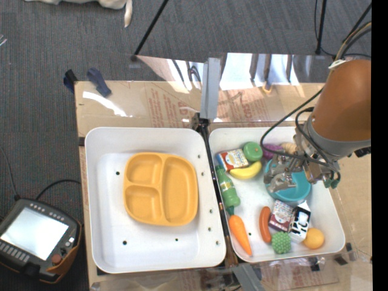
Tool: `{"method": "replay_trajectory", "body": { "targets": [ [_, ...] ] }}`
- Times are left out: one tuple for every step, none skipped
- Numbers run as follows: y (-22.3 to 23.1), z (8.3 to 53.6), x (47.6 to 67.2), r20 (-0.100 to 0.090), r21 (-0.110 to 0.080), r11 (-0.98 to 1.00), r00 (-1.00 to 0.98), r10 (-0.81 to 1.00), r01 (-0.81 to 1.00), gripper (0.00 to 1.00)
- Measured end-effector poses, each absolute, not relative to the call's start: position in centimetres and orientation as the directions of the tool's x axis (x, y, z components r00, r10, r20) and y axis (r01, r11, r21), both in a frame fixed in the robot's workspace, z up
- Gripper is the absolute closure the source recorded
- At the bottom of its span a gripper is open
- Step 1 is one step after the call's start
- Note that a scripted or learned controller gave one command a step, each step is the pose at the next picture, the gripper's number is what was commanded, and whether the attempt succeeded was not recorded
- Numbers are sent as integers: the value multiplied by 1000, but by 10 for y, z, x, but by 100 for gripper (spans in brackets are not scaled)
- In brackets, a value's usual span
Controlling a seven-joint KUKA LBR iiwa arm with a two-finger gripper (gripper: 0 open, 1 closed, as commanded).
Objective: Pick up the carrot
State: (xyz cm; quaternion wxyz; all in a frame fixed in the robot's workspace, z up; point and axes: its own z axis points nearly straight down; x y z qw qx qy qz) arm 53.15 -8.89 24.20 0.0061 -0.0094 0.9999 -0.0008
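Desk [139, 105]: carries two white bins side by side, so that things can be sorted between them.
Left bin [100, 223]: left of the carrot; holds a yellow divided plate [161, 188] lying flat at its middle, a likely place to set things down.
Carrot [240, 234]: the thing to be picked up; it lies flat in the right bin, against the bin's near-left wall, tip toward the front edge.
Green bottle [228, 189]: just behind the carrot, along the same wall.
Sausage [265, 224]: just right of the carrot, apart from it, leaving some room for a grasp.
Right bin [333, 214]: crowded with toy food, so the carrot's wall-side place leaves access mainly from above.
Gripper [280, 177]: behind and right of the carrot, well apart from it, over a teal bowl [292, 188]; whether it is released or clenched cannot be told, and nothing shows in its grasp.
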Motion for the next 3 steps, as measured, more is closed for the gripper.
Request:
{"method": "replay_trajectory", "body": {
  "targets": [
    [-87, 390, 527, -16, -2, 1000, -1000, -25, -25, 100],
    [-87, 383, 526, -2, 1, 1000, -1000, -24, -24, 0],
    [-86, 234, 530, 12, 3, 1000, -1000, 28, 28, 0]
  ]
}}
